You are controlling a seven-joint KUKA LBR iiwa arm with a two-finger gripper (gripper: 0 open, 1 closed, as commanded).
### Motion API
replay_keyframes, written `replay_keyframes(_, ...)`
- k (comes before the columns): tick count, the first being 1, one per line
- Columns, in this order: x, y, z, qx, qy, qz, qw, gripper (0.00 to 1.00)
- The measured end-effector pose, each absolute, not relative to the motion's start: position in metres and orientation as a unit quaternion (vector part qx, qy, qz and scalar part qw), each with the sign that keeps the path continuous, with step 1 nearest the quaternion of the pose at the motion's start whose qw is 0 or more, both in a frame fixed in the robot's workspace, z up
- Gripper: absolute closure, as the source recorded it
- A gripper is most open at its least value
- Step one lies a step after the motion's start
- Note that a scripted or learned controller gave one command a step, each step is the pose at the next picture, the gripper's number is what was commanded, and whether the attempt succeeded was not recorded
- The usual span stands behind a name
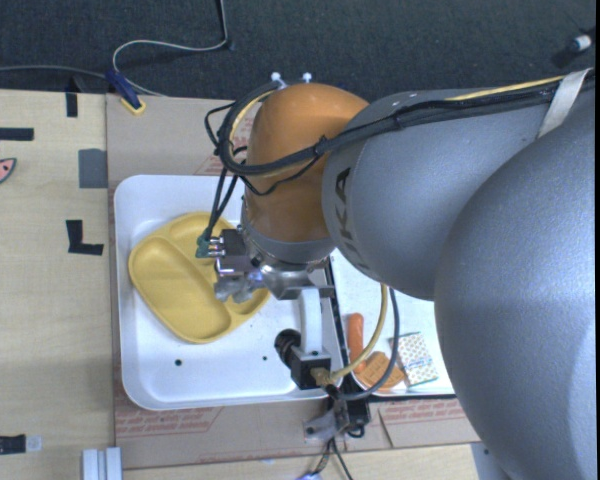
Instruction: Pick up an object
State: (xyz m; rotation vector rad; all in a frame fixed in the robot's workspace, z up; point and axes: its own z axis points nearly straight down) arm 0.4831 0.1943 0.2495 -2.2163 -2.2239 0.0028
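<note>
arm (450, 198): taking up most of the right side, reaching in and leaning down over the left bin, with the orange band sitting right above the wrist.

bin (170, 378): the white one on the left, sitting on the bench and carrying the yellow dish. The second bin next to it is peeking out under the arm.

yellow dish (175, 278): lying flat in the left half of the bin. Looks like a shallow divided tray, and I'm guessing it's the likeliest thing to get picked, since the wrist is hanging just over its right edge.

claw (242, 286): hovering at or touching the dish's right rim, honestly can't tell which. The wrist is blocking the tips, so I can't tell whether it's open, closed or gripping anything.

small stuff: an orange carrot-looking thing (355, 333) and a little patterned packet (417, 358) are lying in the other bin, well apart from the claw.

progress: looking like early-to-middle to me. The arm is getting down to the dish, but the dish is resting flat in the bin, nothing's lifted. Gripping and raising are what's left.
</note>
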Motion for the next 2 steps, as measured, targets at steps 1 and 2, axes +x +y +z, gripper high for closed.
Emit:
replay_keyframes(1,0.483,0.194,0.249,-0.706,-0.708,0.0009,0.001,0.00)
replay_keyframes(2,0.574,0.199,0.216,-0.707,-0.707,0.0012,0.000,0.00)
